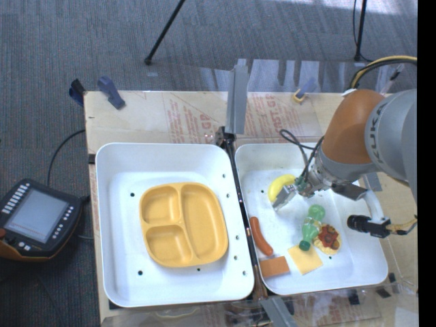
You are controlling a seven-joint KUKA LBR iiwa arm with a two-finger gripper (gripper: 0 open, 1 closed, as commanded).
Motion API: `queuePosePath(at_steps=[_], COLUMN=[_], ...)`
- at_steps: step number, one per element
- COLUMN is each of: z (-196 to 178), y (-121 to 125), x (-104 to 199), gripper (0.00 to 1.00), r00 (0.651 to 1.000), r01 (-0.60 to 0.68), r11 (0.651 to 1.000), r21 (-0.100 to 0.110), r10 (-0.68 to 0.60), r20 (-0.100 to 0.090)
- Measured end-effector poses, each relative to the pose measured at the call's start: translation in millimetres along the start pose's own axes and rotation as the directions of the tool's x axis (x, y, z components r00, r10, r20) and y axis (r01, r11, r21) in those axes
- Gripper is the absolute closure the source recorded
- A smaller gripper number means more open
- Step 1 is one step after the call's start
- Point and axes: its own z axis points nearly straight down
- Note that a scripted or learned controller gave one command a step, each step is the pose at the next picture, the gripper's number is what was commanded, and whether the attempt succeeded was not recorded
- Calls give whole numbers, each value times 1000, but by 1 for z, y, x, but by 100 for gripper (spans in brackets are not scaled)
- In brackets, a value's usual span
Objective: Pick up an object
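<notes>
In the right bin (368, 268), a yellow banana (278, 184) lies near the middle left. My gripper (285, 197) reaches down from the right and its tip sits right beside the banana's lower edge, touching or nearly touching it. A green bottle (310, 227) lies just right of the gripper, with a small pizza slice (328, 238) next to it. A red sausage (261, 236), a yellow cheese slice (304, 259) and an orange toast piece (274, 267) lie along the front of that bin.
The left bin (116, 251) holds a yellow divided plate (182, 223). A black cylindrical part (363, 225) juts over the right bin's right side. A teach pendant (34, 218) lies on the floor at the left.
</notes>
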Motion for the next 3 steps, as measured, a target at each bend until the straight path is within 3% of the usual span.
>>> queuePosePath(at_steps=[1, 2, 3], z=[-8, -8, 0], y=[0, 0, 50], x=[0, 0, 12], gripper=[100, 0, 0], r00=[1000, 1000, 994], r01=[-2, -3, 110], r11=[1000, 1000, 994], r21=[1, 2, 0], r10=[2, 3, -110], r20=[-2, -2, 0])
